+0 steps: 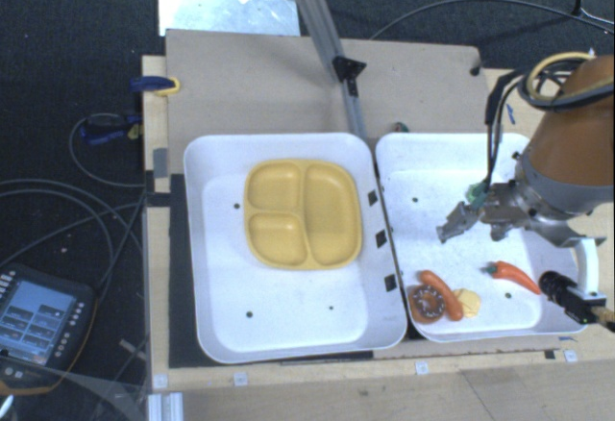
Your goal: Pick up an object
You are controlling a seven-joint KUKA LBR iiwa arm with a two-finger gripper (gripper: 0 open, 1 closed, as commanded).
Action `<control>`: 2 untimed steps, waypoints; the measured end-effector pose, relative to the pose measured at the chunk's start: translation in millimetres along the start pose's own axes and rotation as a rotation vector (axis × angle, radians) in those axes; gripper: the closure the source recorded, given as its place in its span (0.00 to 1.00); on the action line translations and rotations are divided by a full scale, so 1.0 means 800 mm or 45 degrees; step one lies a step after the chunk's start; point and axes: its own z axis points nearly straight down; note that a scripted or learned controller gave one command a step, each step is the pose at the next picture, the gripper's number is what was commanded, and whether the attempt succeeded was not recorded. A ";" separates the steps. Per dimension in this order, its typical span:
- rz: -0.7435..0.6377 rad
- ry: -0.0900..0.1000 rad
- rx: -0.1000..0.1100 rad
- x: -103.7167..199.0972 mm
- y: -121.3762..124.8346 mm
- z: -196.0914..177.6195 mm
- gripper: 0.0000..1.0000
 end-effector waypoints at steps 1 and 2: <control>0.003 0.000 -0.001 0.000 0.000 0.000 0.00; 0.003 0.000 0.007 0.000 0.012 0.070 0.00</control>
